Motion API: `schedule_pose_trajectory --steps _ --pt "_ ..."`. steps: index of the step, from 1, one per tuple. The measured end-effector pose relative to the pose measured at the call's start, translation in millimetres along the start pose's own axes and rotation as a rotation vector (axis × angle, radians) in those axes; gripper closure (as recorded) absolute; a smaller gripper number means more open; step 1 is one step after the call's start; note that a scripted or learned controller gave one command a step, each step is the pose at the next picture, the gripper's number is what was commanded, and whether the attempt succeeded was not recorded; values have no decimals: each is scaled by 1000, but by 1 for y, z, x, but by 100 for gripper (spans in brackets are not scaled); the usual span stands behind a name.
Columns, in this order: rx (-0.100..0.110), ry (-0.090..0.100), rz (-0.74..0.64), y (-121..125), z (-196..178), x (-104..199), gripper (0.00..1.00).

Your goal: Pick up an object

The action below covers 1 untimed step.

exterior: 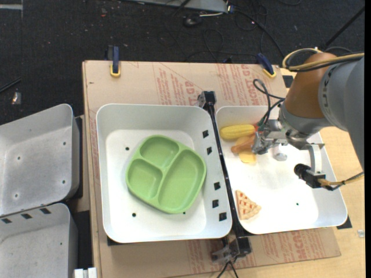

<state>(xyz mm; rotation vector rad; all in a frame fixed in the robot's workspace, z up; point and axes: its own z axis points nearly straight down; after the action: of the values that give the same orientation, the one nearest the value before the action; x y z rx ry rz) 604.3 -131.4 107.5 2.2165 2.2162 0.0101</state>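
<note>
In the right bin (301, 213) lie a yellow corn cob (236, 132) near the far left corner, an orange carrot-like piece (241, 147) just in front of it, a small yellow chunk (248, 158) and a pizza slice (247, 205) near the front. My gripper (264, 143) hangs low over the far left part of this bin, right beside the orange piece and the yellow chunk. The arm's grey and orange wrist (307, 100) hides its upper part.
The left bin (116, 213) holds a green divided plate (167, 174). A black divider (219, 161) runs between the bins. A black cable fitting (310, 175) hangs over the right bin. White trays (35, 155) lie to the left of the bench.
</note>
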Motion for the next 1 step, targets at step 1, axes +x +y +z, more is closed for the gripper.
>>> schedule_pose_trajectory --steps 1 --pt "6 -1 -2 11 -48 -3 100"
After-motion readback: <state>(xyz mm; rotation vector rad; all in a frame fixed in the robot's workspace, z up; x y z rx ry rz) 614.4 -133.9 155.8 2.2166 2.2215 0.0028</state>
